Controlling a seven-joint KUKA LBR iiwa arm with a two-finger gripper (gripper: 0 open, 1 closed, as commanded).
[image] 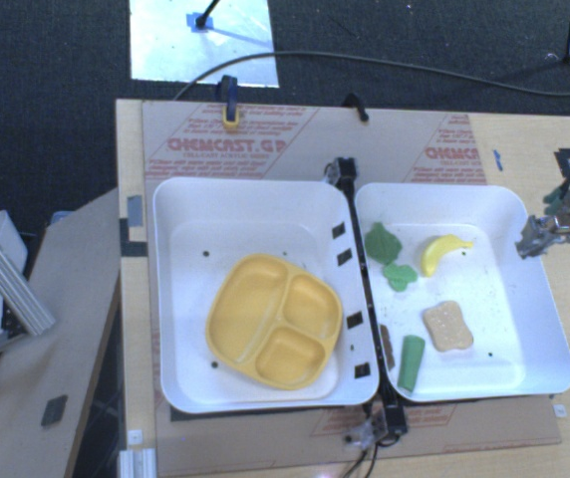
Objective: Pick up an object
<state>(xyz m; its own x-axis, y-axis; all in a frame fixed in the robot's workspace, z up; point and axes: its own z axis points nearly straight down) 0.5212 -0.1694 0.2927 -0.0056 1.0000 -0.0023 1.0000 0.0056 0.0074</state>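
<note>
Left of my hand (536, 237), past the bin's wall, the banana (443, 252) lies crosswise; hand's state I cannot tell.

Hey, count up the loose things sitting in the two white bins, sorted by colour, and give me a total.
Yellow: 2 (divided tray, banana)
Green: 3 (larger leafy piece, smaller leafy piece, cylinder)
Tan: 1 (toast slice)
Total: 6
</note>
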